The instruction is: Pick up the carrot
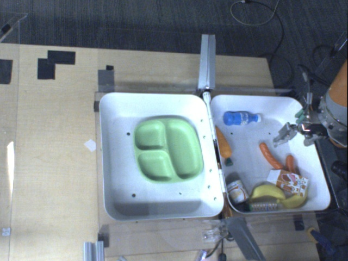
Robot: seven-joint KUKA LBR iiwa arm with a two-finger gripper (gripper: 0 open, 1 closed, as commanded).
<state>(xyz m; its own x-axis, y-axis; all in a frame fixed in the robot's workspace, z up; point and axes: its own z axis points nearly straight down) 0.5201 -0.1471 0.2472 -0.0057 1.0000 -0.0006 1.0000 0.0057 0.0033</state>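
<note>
Orange carrot (222, 143) lies well left of my jaws, against the right bin's (283, 100) left wall; my jaws stand open, holding nothing.

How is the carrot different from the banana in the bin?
The carrot is orange, while the banana is yellow. The carrot is straight and tapers to a dark tip, while the banana curves. The carrot lies along the left wall of the right bin, while the banana lies at its near edge beside a small carton. Both lie flat in the same bin, and the gripper touches neither.
</note>
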